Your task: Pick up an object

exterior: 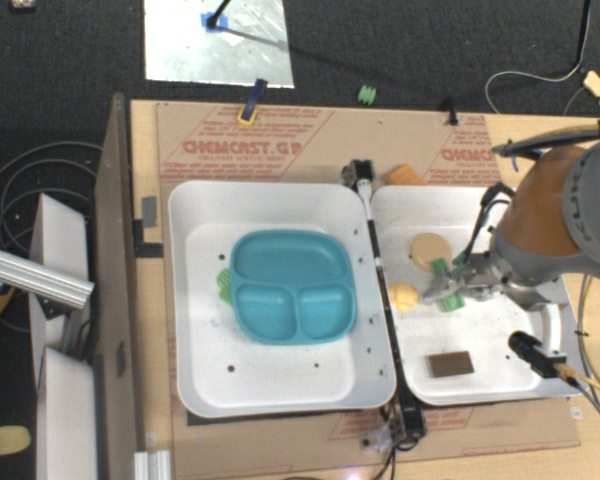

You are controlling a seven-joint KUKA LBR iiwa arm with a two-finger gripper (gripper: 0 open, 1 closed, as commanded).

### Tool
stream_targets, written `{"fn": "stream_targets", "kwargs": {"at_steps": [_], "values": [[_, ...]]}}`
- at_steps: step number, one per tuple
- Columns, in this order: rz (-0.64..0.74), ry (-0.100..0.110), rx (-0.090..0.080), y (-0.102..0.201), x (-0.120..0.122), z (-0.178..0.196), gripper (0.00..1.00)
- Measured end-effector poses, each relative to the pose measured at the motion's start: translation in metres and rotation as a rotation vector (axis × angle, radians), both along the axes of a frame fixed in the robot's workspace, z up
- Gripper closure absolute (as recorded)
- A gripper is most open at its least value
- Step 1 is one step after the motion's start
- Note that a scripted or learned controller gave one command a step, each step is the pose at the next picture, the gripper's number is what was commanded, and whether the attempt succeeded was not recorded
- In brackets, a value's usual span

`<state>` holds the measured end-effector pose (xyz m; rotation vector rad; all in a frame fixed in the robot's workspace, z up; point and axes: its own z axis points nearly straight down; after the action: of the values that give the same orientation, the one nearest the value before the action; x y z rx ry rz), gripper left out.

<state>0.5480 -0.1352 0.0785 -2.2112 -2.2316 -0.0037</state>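
Tool low in right bin, fingers pinching small green block; yellow rounded lump beside

You see a metal sheet at twelve o'clock on dark carpet. Coiled black cables lie at nine o'clock.

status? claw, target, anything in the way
Claw low in right bin, at green piece; grasp unclear. Tan disc and yellow piece crowd close. Brown block apart.
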Motion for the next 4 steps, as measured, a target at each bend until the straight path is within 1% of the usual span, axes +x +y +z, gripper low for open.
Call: {"fn": "stream_targets", "kwargs": {"at_steps": [1, 2, 3, 4], "values": [[-0.005, -0.003, -0.002, -0.004, 0.000, 0.017, 1.00], [-0.009, -0.013, -0.006, -0.022, -0.021, 0.151, 1.00], [0.001, -0.003, -0.001, 0.023, 0.008, 0.163, 1.00], [0.002, -0.006, 0.000, 0.071, 0.073, 0.175, 1.00]]}}
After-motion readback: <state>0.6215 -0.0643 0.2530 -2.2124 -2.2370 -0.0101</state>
